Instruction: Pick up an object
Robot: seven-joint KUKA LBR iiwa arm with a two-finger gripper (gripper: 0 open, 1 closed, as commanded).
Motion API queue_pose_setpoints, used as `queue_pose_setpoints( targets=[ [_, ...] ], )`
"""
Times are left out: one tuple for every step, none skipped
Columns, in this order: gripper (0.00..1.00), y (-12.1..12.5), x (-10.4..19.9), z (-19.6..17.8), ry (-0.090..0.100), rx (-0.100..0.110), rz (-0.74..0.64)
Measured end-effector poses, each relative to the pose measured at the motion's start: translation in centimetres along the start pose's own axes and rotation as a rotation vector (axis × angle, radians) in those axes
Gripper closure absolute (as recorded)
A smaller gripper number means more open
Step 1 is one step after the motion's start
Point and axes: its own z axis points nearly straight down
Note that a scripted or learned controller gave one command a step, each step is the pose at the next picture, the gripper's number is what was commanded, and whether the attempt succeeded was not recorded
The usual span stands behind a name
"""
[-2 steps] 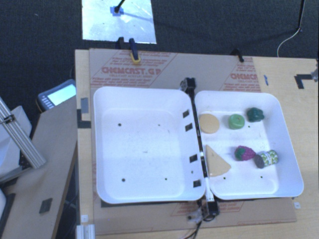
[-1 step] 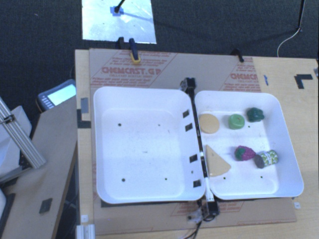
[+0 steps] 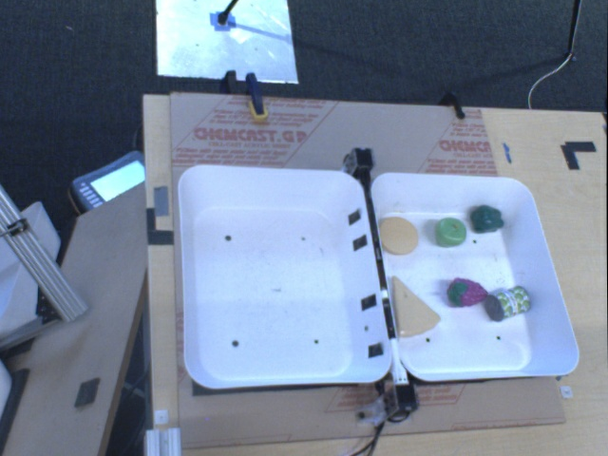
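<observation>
Nothing picked yet: all candidates sit in the right bin (image 3: 549, 283), none lifted. Jaws: you cannot tell their state from this frame, so treat it as unknown. Upper row, left to right: flat tan disc (image 3: 398, 236) near the divider, light green round piece (image 3: 450, 232), dark green lump (image 3: 486, 218) close to the far corner. Lower down: tan wedge (image 3: 413, 307) lying flat with one edge against the wall shared with the left bin (image 3: 275, 183), then a magenta lump (image 3: 466, 293) touching or just beside a small can (image 3: 509, 302) lying on its side. Risks for you to watch, as judgement only. Disc and wedge look thin and flat, so a closing grasp probably slides over them and comes up with nothing. The wedge hugs the wall, so one finger may land on the rim or the clips along the divider. The can on its side can roll away when nudged. Magenta lump and can are crowded together, so going for one likely knocks the other or pinches both badly. The dark green lump is near the bin wall, tight clearance there. The light green piece stands apart from its neighbours and looks the safest pick. Both bins rest on the counter (image 3: 579, 131); a hard push could shift them.
</observation>
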Motion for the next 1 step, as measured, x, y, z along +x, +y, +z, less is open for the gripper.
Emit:
queue_pose_setpoints(
  targets=[
    [1.00,0.08,-0.02,-1.12,-0.002,-0.003,-0.005]
  ],
)
